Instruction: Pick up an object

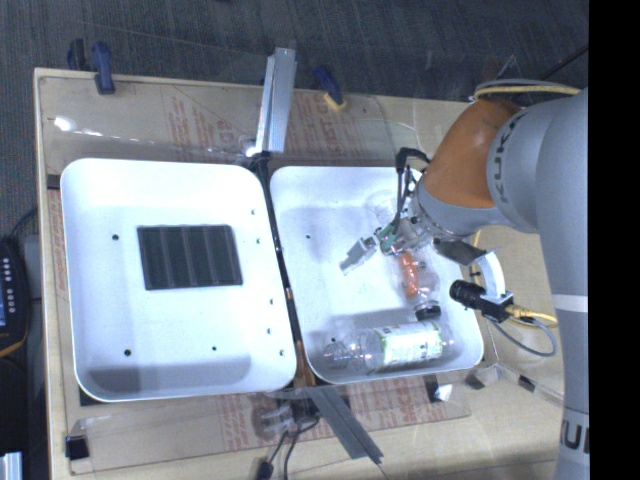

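The tool (362,250) hangs low inside the right bin (300,228), and whether it is spread or closed cannot be told. Just behind it lies a small orange-filled bottle (412,273); nearer the front wall lies a clear plastic bottle (390,348) (white label). Nothing looks lifted yet, so the pick seems undone

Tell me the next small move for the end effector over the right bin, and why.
Probably a short descent. The end effector seems to hover above the right bin floor with nothing visibly held. A small bottle with an orange label lies just right of it, and a larger clear bottle rests along the near wall. I'd shift slightly toward the small bottle, then lower.
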`<state>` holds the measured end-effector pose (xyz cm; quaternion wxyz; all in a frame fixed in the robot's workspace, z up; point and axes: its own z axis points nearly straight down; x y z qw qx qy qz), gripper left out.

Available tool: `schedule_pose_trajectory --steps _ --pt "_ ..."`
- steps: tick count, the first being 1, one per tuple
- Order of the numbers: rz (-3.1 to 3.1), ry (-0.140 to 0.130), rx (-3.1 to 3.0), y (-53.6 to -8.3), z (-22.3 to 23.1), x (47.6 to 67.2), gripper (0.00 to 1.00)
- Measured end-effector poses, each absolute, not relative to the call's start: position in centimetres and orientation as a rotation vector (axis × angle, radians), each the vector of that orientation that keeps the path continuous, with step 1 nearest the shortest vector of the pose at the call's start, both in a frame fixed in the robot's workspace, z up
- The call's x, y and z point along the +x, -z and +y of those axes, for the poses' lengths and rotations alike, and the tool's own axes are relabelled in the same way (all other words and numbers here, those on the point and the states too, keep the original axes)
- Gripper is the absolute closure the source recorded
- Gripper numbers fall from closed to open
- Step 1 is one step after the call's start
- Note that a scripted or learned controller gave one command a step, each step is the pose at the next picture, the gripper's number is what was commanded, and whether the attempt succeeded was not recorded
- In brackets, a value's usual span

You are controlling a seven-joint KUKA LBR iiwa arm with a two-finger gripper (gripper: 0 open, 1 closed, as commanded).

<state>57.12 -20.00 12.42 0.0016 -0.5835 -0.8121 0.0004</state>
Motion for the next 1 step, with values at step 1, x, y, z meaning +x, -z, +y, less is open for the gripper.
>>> schedule_pose_trajectory --steps 1 --pt "-2.611 -0.001 -1.747 -14.31 -20.87 58.02 0.0"
